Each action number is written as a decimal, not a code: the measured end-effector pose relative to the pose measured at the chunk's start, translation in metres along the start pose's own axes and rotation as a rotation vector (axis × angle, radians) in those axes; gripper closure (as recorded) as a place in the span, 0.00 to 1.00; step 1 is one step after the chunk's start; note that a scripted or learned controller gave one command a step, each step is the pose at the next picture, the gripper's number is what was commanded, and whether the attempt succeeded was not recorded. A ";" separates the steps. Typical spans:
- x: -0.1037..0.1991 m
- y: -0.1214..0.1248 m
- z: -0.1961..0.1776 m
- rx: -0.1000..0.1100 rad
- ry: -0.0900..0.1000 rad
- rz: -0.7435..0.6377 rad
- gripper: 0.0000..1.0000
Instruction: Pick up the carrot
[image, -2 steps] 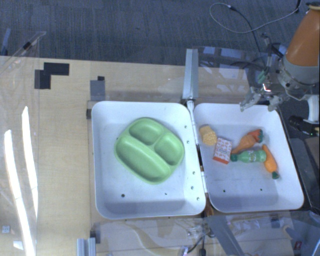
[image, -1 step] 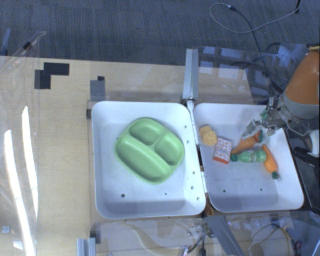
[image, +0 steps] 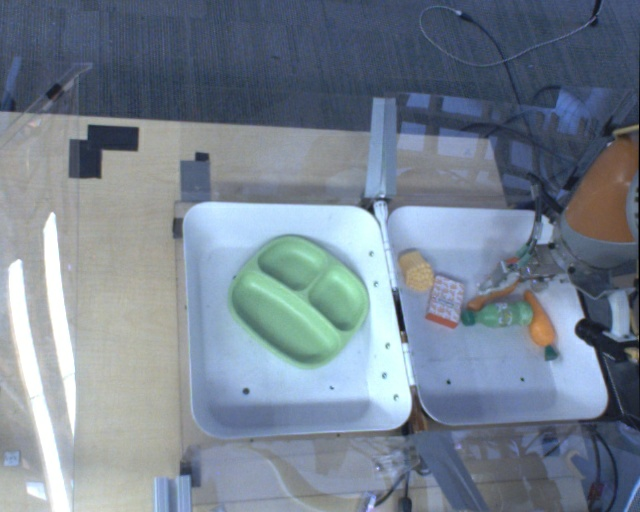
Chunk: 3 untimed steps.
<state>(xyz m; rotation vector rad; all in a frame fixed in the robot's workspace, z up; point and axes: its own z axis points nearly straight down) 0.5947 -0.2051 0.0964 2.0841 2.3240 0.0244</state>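
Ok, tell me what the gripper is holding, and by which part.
Cannot be told. The gripper sits low in the right bin by the carrot and green bottle, but nothing shows between its fingers.

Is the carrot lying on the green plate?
No. The carrot lies in the right bin beside a green bottle, while the green plate sits in the left bin.

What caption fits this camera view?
Arm's hand over right bin near carrot, bottle, packet; green tray in left bin.
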 end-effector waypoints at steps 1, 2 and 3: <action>0.010 -0.068 0.007 0.013 0.005 0.154 0.00; 0.008 -0.065 -0.003 0.008 0.003 0.152 1.00; 0.059 -0.045 -0.102 0.022 0.000 0.259 1.00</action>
